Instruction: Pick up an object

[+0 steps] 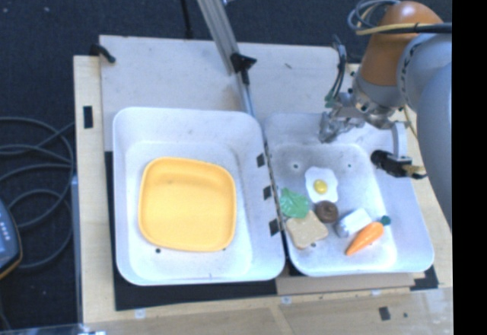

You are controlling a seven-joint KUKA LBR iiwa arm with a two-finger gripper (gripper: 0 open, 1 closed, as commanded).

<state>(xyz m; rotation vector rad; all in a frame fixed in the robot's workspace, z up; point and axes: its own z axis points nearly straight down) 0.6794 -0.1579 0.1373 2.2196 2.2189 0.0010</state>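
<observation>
Gripper (332,128) sits highest, at upper edge of right bin (411,250); can't tell its grip state. Nothing seen between it and the toys. Pick candidates cluster lower centre of right bin: fried egg (321,185) stands apart, best first target. Carrot (364,238), chocolate donut (327,211), toast (307,231) and green leaf (294,204) are packed, touching or nearly. Descend straight onto egg. Open room upper right of bin floor; avoid divider wall by the leaf. Left bin (129,135) holds yellow plate (187,204).
</observation>
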